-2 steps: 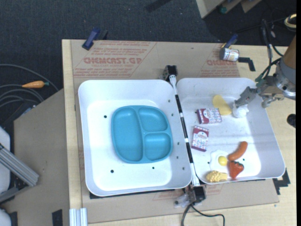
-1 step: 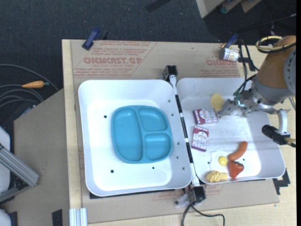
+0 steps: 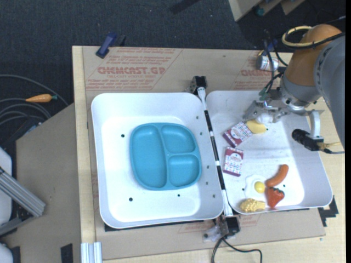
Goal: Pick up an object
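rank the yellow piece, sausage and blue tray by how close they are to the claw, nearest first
1. Yellow piece, just below the claw, right bin.
2. Sausage, lower in the right bin.
3. Blue tray, left bin.

The 1 arm (image 3: pixel 323 59) enters from the right, at the far right of the scene. Its grey body is bulky, and the orange band (image 3: pixel 307 64) sits just above the wrist. The wrist angles down and to the left. The gripper (image 3: pixel 262 112) hangs low at the arm's left end, its metal parts pointing downward. The state of its tip cannot be made out.
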Robot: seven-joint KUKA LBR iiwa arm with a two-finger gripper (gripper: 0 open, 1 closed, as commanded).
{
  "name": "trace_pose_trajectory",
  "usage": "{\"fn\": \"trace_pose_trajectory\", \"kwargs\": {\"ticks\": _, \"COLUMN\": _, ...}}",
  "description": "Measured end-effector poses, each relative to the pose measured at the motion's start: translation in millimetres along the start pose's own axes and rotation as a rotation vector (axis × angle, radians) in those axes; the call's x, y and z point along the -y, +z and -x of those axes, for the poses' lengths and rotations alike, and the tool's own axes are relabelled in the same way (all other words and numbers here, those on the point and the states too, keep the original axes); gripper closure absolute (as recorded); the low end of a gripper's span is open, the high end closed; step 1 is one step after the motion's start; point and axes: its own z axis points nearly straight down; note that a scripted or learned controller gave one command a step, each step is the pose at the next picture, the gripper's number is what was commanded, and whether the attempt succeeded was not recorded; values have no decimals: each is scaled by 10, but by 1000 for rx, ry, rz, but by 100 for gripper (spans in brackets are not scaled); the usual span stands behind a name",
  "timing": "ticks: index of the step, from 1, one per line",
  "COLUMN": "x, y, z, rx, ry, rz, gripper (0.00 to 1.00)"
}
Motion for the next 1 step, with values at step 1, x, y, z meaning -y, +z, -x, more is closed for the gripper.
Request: {"fn": "trace_pose_trajectory", "kwargs": {"ticks": 1, "x": -2, "y": -111, "z": 10, "rx": 3, "ry": 0, "rz": 0, "gripper": 100}}
